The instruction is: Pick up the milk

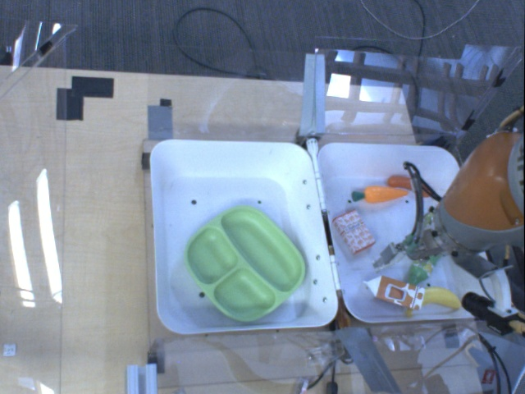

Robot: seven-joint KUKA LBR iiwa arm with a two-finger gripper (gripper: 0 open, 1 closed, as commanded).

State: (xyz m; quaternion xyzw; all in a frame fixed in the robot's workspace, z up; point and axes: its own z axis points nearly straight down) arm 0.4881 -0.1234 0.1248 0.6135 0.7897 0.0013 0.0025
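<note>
The milk (393, 291) is a small white carton with an orange label, lying on its side near the front edge of the right bin (361, 167). My gripper (410, 250) hangs over the right bin's middle, just above and behind the carton, at the end of the arm's orange band (488, 189). I see nothing held in it. A small green item (422, 271) lies directly beneath the gripper, between it and the carton.
In the right bin, a carrot (384, 194) lies at the back, a red-and-white box (354, 232) at the left and a banana (444, 300) beside the milk. The left bin (176, 171) holds a green divided plate (245, 262).
</note>
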